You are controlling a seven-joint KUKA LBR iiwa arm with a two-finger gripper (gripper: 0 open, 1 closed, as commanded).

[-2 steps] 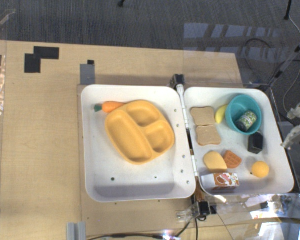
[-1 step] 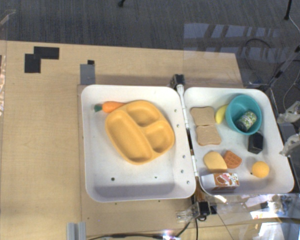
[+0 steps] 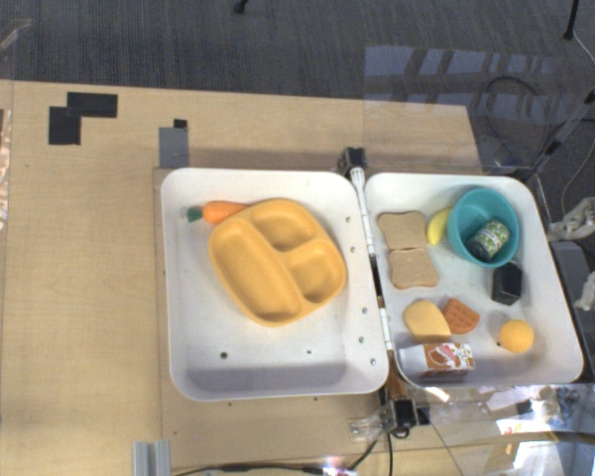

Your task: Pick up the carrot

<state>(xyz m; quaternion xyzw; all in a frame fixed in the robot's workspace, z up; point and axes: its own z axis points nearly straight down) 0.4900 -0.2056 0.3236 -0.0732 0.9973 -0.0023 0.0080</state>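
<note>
The reach is not yet begun: the claw (image 3: 583,220), whose opening I cannot tell, must travel to the carrot (image 3: 222,211) lying well apart on its far side, touching the yellow plate (image 3: 276,264).

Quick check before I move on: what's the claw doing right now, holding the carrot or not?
Claw: its state cannot be told from the camera view. The carrot lies in the left bin beside the yellow plate, nothing gripping it.

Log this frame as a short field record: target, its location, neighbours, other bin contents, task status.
target: carrot
location: left bin, far-left corner
neighbour: yellow divided plate, touching the carrot's right end
right bin contents: two bread slices, teal bowl holding a can, waffle, orange, carton, black block
status: carrot not yet picked up
</note>
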